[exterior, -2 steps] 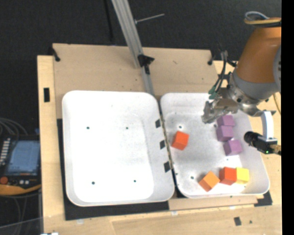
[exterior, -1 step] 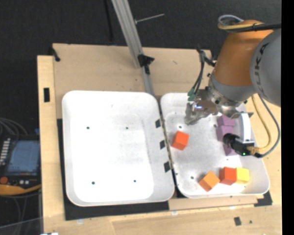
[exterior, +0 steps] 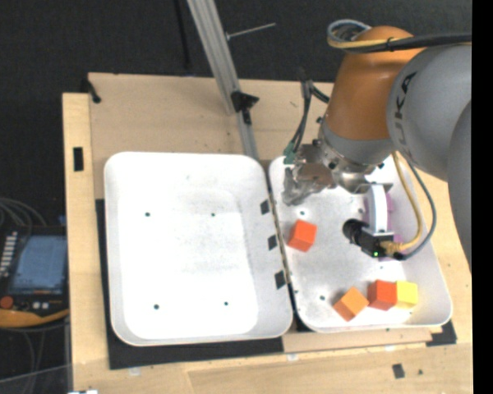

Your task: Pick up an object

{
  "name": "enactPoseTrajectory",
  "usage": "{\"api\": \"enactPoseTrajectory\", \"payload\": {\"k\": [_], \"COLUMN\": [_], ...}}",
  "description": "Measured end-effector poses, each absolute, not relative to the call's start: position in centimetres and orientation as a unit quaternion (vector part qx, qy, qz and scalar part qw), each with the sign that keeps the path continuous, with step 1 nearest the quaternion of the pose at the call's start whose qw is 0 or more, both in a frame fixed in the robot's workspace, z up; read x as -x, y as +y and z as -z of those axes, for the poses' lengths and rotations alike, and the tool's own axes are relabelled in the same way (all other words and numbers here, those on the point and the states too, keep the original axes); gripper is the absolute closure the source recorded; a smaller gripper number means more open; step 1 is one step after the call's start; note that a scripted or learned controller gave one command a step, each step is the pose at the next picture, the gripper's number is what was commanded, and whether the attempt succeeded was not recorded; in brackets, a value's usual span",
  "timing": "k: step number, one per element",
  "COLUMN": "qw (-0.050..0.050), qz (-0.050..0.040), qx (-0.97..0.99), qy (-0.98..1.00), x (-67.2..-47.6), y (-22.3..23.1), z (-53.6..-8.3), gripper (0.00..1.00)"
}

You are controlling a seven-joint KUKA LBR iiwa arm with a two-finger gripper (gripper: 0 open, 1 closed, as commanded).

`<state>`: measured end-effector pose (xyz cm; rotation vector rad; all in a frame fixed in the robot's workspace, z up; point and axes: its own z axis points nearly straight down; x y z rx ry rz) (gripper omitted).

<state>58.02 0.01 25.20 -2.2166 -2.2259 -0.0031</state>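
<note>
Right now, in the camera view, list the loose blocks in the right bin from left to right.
Lone orange block → orange block at the near edge → red block → yellow block. The last three sit in a tight cluster in the right bin; the gripper hangs above the lone block.

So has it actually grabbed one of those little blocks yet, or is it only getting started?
Nothing looks picked up yet. All four blocks lie in the right bin: an orange block alone near the divider, and an orange, red and yellow block clustered at the front. The gripper hangs just above the lone orange block. Descending, closing and lifting remain.
</note>
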Motion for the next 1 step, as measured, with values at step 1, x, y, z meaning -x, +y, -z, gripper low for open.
{"api": "enactPoseTrajectory", "payload": {"k": [1], "qw": [0.000], "qz": [-0.0003], "qx": [0.705], "qy": [-0.709], "x": [-57.25], "y": [5.25], "z": [-23.71], "gripper": [1.00]}}
